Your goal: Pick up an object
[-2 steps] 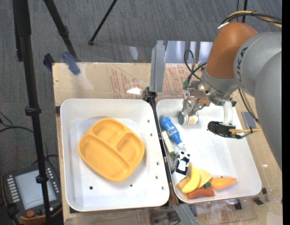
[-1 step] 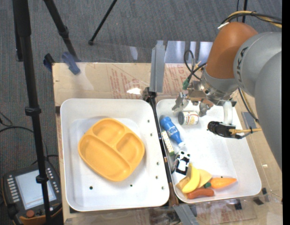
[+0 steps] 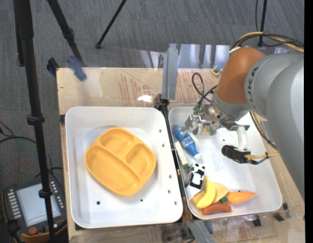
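Note:
My gripper hangs over the upper left part of the right bin, its two metal fingers apart with nothing between them. A blue bottle lies just below and to the left of the fingertips, close to the bin's left wall. Further toward the front lie a small black-and-white object, a yellow banana, an orange carrot and a red-orange piece. The grey arm with its orange band covers the bin's upper right.
The left bin holds a yellow divided plate. A black cylinder with a cable hangs beside the gripper. A grey post stands behind the bins' shared wall. Tripod legs stand at the left.

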Controlling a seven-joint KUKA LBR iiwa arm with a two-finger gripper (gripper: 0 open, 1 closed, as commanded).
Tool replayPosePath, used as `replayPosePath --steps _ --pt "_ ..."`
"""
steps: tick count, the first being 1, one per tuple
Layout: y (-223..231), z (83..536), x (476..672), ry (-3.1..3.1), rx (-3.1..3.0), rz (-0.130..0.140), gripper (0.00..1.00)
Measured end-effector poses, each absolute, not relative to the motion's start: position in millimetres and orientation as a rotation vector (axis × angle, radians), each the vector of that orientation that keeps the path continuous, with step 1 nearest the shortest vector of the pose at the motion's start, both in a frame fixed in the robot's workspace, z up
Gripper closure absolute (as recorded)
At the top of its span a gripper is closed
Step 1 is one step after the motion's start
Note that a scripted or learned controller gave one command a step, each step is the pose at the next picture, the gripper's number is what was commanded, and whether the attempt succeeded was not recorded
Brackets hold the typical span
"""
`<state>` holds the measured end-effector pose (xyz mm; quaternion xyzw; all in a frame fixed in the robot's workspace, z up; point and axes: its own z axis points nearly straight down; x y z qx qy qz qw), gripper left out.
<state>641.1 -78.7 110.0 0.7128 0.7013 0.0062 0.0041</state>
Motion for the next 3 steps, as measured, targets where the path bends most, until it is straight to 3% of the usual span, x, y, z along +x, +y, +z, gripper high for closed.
replayPosePath --steps 1,2,3 --pt "-88.2 86.0 623.6 2.418 2.011 -0.001 0.00" --pt "-90.5 93.7 623.5 2.413 2.022 -0.002 1.00" --pt "-41.8 185.6 644.0 2.393 2.039 -0.002 1.00"
